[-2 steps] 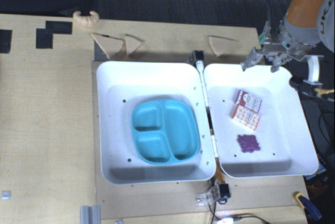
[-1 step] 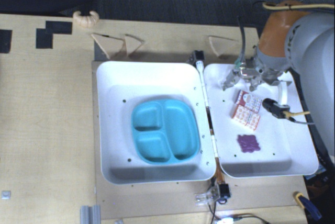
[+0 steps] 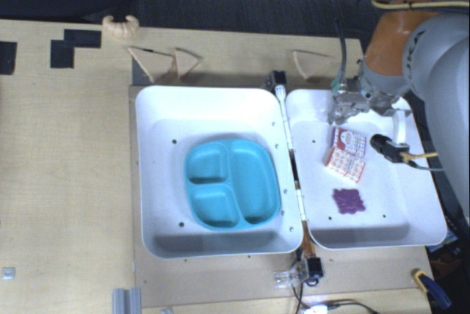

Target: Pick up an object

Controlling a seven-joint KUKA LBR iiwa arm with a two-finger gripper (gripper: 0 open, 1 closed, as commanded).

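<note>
Right now the small grey metal gripper [image 3: 342,111] is hanging over the far left corner of the right-hand shallow white bin [image 3: 418,228], below the grey arm with the orange band [image 3: 389,41] that is reaching in from the right. At this slant the gripper is showing as a blurred grey cluster, so I cannot tell whether it is standing apart or together. Nothing is showing clamped in it, and whether it is touching the bin floor is not clear either.

Just in front of it, near but seemingly apart from it, a flat red-and-white printed packet [image 3: 347,153] is lying tilted on the floor of the same bin, and it is looking like the nearest candidate. It is probably light, thin and a little slick. Lying flat, it is offering little to close on, so the best hold is likely across its narrow width, low at the edges.

Nearer the front wall, apart from the packet, a small purple crumpled lump [image 3: 349,200] is resting; it is looking soft and light, likely squashing under a pinch across its middle.

Well apart, in the left-hand white bin [image 3: 158,122], a light blue plastic tray with three compartments [image 3: 231,182] is sitting, probably stiff, with its rim or dividers offering the grip
</note>
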